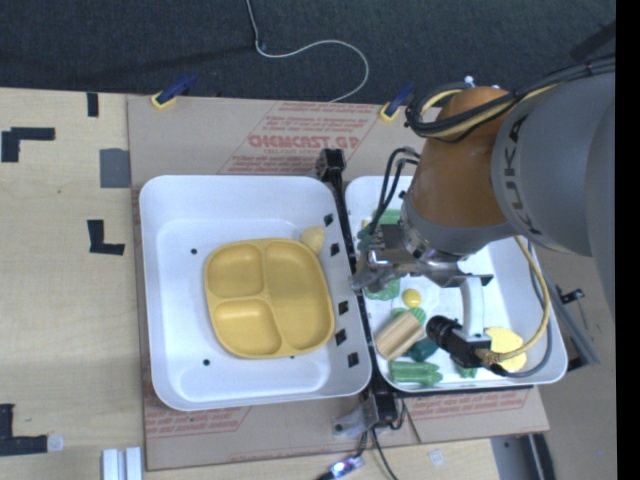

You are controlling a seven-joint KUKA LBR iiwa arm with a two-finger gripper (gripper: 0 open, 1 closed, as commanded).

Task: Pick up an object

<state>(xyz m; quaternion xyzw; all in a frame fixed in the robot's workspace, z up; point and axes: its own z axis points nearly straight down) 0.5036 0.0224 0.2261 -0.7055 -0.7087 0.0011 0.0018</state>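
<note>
Object – no single item is fixed by the task, so we treat every loose item in the 2 bins as a candidate. The left bin (pixel 160 208) holds a yellow divided plate (pixel 268 298) and a small pale yellow piece (pixel 314 238) near its upper right corner. The right bin (pixel 505 278) holds the closer candidates: a tan block (pixel 397 333), a green item (pixel 415 372) just below it, a small yellow piece (pixel 411 296) and a green piece (pixel 380 290) by the dividing wall.

Tool state: the gripper (pixel 385 263) sits low over the left part of the right bin, under the arm (pixel 560 168). The wrist body covers it, so we cannot tell how wide it stands, and we see nothing held in it.

Progress: we judge the task to be at the approach or grasp step – the gripper is positioned over the green piece, but no lift is shown. Left to do: secure 1 item, raise it clear of the bin floor, and confirm that it comes up with the tool.
</note>
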